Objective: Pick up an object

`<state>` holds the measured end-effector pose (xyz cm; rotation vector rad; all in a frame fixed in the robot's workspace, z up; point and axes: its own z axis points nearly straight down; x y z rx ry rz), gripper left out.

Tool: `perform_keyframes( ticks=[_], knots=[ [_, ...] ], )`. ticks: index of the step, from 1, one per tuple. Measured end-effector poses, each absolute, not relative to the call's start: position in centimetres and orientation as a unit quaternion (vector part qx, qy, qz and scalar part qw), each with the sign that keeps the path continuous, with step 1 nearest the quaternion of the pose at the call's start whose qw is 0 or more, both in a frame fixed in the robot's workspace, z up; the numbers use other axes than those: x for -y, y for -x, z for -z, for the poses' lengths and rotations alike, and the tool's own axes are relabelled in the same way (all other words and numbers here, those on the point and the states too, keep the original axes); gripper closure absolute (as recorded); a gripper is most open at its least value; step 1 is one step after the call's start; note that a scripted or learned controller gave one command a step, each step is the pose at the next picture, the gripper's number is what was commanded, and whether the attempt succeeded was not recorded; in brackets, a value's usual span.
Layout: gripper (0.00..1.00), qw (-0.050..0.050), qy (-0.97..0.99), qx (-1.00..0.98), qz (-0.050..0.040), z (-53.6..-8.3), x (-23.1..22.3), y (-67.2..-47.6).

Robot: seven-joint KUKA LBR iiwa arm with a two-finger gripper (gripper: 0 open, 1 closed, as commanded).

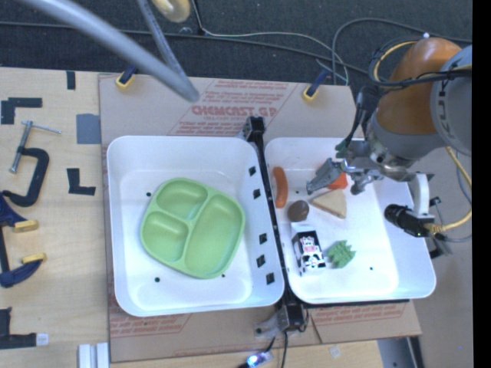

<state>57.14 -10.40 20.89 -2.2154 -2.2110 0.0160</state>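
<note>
Red print on the cardboard sheet reads roughly "CHEMCAST GP".

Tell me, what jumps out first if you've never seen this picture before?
The big green plate with three sections fills the middle of the left bin. In the right bin lie small toy foods: a sausage, a cheese wedge and a leafy green piece. The grey arm with its orange band hangs over them.

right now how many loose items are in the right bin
6 that I can make out: a sausage by the divider, a brown round piece, a sandwich wedge, a cow-print carton, a green leafy piece, and an orange item under the gripper. The arm may hide more.
</note>
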Motion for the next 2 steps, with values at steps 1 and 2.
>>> perform_keyframes(
  ticks=[1,2],
  knots=[
    [0.0,0.001,0.707,0.708,-0.0008,-21.6,10.4,-57.4],
    [0.0,0.002,0.707,0.707,-0.0023,-15.3,10.8,-57.3]
  ],
)
